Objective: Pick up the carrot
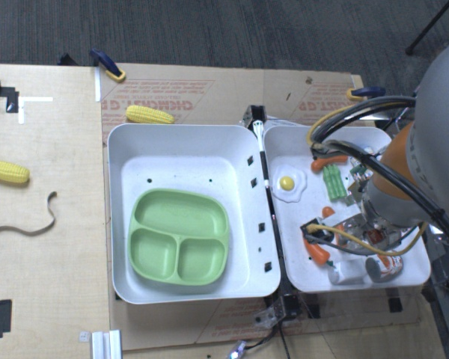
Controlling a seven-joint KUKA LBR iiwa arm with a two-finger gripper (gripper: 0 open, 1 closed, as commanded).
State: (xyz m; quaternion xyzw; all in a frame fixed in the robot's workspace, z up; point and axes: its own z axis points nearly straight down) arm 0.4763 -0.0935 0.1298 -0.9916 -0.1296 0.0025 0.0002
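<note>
The carrot (319,253), a short orange piece, lies in the right bin (299,275) near its front left. My gripper (357,259) hangs low over the front of that bin, just right of the carrot and very close to it. Cables and the wrist cover much of the gripper. I cannot see anything held in it.
A fried egg toy (287,185), a green ribbed vegetable (334,182) and a red-orange curved piece (330,159) lie further back in the right bin. A small orange bit (328,212) sits mid-bin. The left bin (127,223) holds a green divided plate (180,237). Two corn cobs (149,114) (6,171) lie outside the bins.
</note>
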